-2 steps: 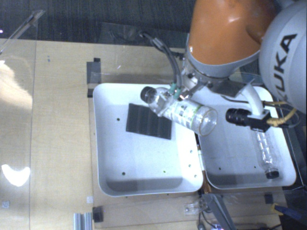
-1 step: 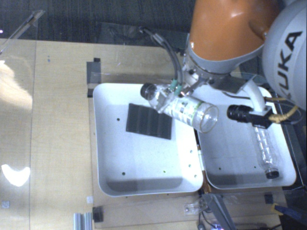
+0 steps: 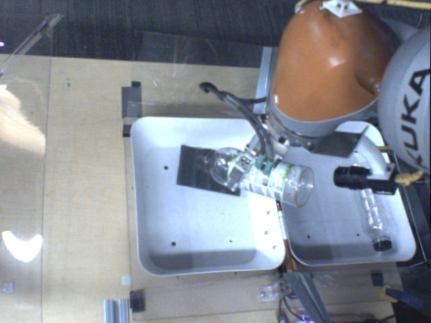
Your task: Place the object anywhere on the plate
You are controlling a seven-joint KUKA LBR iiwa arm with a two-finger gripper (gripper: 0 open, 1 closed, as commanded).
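Hovering at bottle [image 3: 286, 182] mid w/ gripper [image 3: 259, 156]; lay long-axis across bin divider, left end over plate [image 3: 194, 167]. Grip state: couldn't tell.

Light wood bench [image 3: 74, 200] as landmark. Beyond its far edge: dark grey ribbed carpet floor [image 3: 148, 5]. Clear acrylic panel [image 3: 27, 153] lies over the bench's left part, throwing bright white glare patches [image 3: 20, 244]. Small black corner brackets [image 3: 131, 103] sit on the benchtop near mid-bench, another at its near edge. Clear plastic clip [image 3: 269, 292] and cables [image 3: 303, 305] at the bench's near-right edge.
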